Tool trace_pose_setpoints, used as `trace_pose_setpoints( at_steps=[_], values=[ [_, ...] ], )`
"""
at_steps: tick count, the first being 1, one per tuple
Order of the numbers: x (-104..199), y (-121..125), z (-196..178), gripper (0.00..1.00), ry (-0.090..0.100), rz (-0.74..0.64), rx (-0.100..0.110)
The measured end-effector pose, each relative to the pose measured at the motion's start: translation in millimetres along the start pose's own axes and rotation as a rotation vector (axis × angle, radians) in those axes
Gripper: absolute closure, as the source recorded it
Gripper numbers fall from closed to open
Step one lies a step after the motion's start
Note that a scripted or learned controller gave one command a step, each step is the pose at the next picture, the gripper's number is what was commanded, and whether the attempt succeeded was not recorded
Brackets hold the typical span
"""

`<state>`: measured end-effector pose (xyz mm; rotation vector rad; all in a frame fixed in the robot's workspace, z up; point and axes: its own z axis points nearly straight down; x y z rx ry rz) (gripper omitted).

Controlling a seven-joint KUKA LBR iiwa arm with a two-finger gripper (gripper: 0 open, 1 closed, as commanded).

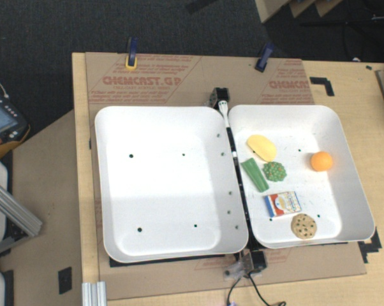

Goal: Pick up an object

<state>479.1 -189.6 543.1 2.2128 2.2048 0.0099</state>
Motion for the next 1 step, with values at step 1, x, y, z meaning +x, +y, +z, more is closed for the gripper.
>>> trace_pose_setpoints(
  at_steps=[1],
  values=[
    [2.4,1.1,-3.7,1.0,0.003,-0.004,0.01]
  ],
)
